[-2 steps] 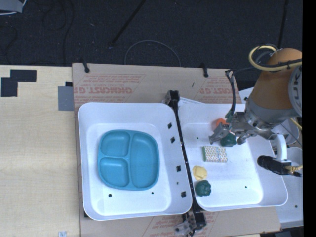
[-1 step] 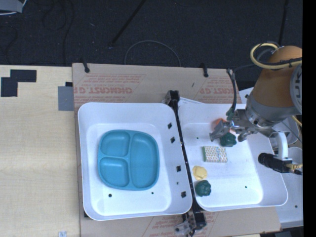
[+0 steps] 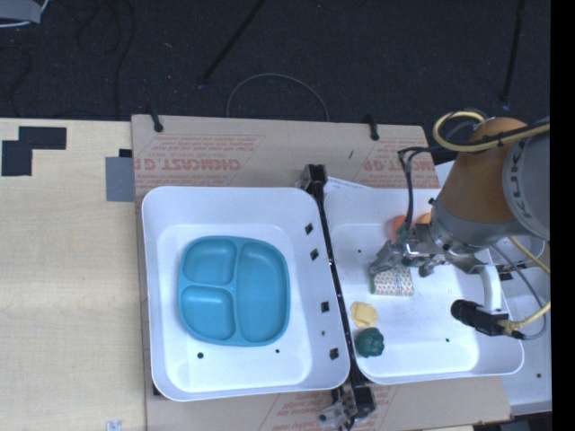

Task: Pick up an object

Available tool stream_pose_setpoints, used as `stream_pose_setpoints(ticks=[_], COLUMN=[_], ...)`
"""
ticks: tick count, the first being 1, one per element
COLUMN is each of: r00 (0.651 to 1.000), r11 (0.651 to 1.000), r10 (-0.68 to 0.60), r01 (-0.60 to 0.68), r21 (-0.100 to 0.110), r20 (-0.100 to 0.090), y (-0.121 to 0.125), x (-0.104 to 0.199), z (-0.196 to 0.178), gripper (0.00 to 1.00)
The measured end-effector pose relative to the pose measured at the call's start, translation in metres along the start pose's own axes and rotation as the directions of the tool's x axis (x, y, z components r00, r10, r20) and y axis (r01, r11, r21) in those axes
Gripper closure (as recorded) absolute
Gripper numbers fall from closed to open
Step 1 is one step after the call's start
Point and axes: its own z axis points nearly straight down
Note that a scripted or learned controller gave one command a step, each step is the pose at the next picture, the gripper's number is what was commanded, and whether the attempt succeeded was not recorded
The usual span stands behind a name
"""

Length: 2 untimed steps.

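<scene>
tool (image 3: 393, 260) over patterned block (image 3: 393, 283); grip: cannot tell | cardboard (image 3: 234, 151) print: unreadable

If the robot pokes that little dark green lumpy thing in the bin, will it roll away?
The green lump looks bumpy and uneven, so it would probably wobble rather than roll far. It seems small, so likely light. The yellow piece just beside it might get nudged too.

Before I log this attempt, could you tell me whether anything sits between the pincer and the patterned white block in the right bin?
Nothing visible does. The pincer is directly above the patterned white block, at its top edge. The yellow piece and the dark green object lie lower in the right bin, clear of that gap.
</scene>
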Motion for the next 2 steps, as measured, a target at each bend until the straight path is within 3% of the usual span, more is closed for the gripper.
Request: stream_pose_setpoints(ticks=[1, 2], r00=[1.000, 1.000], r11=[1.000, 1.000], r10=[0.001, 0.004], r01=[-0.001, -0.005], r21=[-0.012, -0.018], r20=[0.009, -0.001], y=[0.002, 0.005], x=[-0.003, 0.000], z=[0.049, 0.034], gripper=[0.00, 1.00])
